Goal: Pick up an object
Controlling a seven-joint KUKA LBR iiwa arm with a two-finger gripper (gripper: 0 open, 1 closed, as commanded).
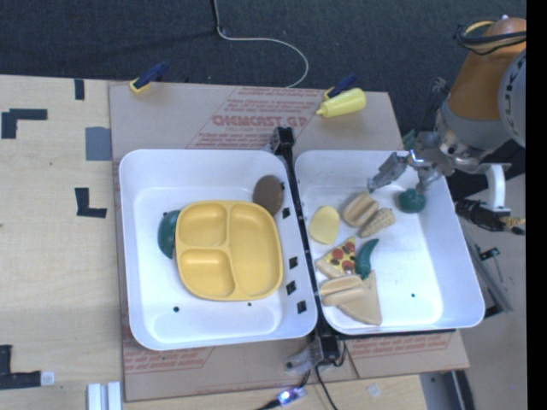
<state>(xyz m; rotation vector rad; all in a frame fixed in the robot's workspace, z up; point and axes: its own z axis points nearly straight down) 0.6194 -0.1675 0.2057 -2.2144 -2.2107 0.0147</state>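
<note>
Above the right bin (444,254), the metal gripper (408,175) hangs spread beside a round teal object (413,201).

Right bin's (444,310) front-right floor is wide open; toy food (350,259) crowds its left half. Left bin's (137,229) mostly blocked by the yellow tray (229,250); bare strip along the front.

Two white bins (137,229) side by side on brown cardboard (239,118) printed with red lettering. Pale wooden bench (51,254) at left, marked with dark shapes. Dark carpet (102,15) across the top, thin white cable (256,37) looping over it. Yellow clamps (344,102) at the cardboard's upper edge.
</note>
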